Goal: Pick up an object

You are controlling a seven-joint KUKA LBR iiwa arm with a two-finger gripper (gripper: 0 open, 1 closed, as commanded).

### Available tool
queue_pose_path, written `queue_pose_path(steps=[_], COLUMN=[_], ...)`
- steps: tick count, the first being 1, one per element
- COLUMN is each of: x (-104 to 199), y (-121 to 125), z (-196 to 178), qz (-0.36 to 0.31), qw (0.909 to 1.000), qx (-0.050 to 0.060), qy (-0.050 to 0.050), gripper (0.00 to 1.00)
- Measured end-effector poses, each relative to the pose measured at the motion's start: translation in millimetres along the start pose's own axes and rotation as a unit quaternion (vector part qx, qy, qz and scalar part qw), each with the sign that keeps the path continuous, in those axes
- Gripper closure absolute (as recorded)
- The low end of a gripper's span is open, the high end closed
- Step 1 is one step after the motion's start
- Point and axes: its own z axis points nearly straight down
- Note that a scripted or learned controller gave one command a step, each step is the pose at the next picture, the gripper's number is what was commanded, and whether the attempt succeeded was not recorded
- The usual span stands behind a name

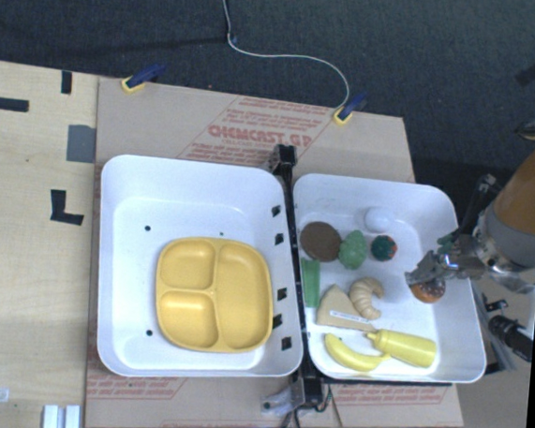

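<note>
My gripper point(430, 277) hangs over the right side of the right bin point(433, 207), reaching in from the right. A small orange-brown object point(427, 290) sits at its fingertips, and the fingers look shut on it. Other toy foods lie in the same bin: a brown disc point(320, 241), a green piece point(352, 250), a dark green ball point(383, 248), a white ball point(378, 218), a croissant point(367, 296), a beige wedge point(337, 307), a banana point(352, 356) and a long yellow piece point(407, 345).
The left bin point(128, 195) holds a yellow divided plate point(214, 294). A green strip point(310, 283) lies along the right bin's left wall. Both bins rest on cardboard point(248, 126), with a cable point(264, 53) running behind.
</note>
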Motion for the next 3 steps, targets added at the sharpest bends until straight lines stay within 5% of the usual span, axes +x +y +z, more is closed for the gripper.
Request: queue_pose_path(steps=[1,3], x=[0,104], y=[1,-9], z=[-37,-31], qz=[0.000,-0.003], qw=[1.0000,1.0000], qx=[0.000,0.002], qy=[0.000,0.002], gripper=[1.00,1.00])
